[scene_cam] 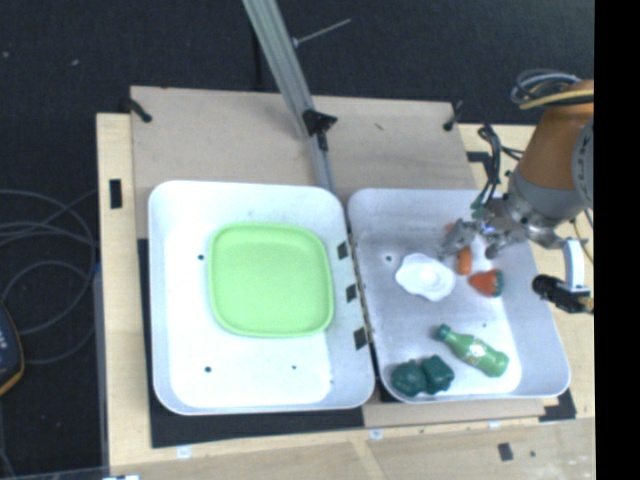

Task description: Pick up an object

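One fixed camera looks down on me at a slant from above the bench (400, 118), taking in both bins (180, 268).

Grey metal pole (283, 66) slanting over bench; black cables (45, 233) on dark floor at left

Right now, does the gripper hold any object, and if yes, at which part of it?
It cannot be told. The gripper is low in the right bin, beside the orange object and the white object, but no object shows between its fingers.
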Controlling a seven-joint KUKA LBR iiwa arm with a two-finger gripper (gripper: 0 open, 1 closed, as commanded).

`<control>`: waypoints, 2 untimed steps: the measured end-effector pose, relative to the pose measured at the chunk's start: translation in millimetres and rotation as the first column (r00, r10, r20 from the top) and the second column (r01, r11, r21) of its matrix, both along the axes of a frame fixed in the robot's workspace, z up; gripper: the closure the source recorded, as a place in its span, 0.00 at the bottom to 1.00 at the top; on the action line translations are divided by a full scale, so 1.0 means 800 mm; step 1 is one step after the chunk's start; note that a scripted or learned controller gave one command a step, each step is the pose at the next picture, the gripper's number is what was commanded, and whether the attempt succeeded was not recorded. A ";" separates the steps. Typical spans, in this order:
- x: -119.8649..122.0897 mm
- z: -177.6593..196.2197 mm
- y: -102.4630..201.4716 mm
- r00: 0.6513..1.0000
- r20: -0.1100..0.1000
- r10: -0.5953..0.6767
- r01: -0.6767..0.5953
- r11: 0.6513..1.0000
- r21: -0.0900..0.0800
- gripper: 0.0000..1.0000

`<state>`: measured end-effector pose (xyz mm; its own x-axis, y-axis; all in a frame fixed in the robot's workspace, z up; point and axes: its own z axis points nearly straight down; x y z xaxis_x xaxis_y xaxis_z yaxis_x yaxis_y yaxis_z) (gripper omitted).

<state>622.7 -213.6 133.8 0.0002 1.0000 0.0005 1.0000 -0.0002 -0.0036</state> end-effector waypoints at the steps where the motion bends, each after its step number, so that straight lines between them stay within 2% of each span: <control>1: 0.002 0.017 -0.001 1.000 0.006 -0.001 0.001 1.000 -0.001 1.00; 2: -0.001 0.096 -0.003 1.000 0.010 0.000 0.000 1.000 -0.002 1.00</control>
